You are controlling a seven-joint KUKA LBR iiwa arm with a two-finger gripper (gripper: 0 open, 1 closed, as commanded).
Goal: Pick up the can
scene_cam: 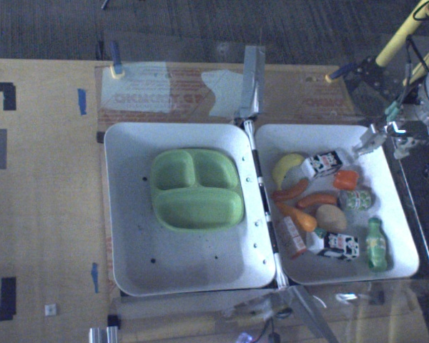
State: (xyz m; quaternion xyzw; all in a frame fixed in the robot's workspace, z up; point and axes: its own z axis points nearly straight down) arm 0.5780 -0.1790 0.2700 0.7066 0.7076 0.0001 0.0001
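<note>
Green-and-white, the can [357, 199] lies in the right bin [404, 213], right of centre in the frame, just beside an orange pepper [347, 179] and a potato [332, 217]. The gripper [375, 138] hovers over the bin's upper right rim; whether its fingers are apart or together I cannot tell.

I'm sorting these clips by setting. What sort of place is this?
Most likely a robot lab or test bench, not a kitchen. Two white bins sit side by side on a wooden bench marked with tape; one holds a green divided tray, the other toy food like a carrot and a can.
</note>
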